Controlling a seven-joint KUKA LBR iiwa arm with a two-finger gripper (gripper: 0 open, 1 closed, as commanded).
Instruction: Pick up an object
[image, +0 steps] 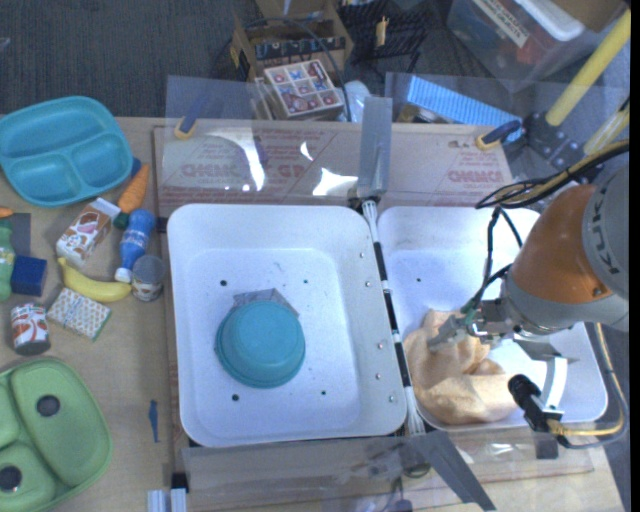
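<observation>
Your gripper (452, 333) sits low in the right bin (440, 235), directly over the upper edge of a tan, doughy lump (460, 385). Finger spread cannot be told. The lump stretches down-right, toward the bin's near wall.

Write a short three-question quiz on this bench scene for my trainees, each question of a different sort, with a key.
1. True or false: the teal bowl lies upside down in the left bin.
2. Which bin does the hand reach into?
A. the left bin
B. the right bin
C. neither bin
3. Fill in: the hand is over a crumpled pale ____ cloth.

Key
1. True.
2. B.
3. Yellow; the cloth lies at the near left of the right bin.
</observation>
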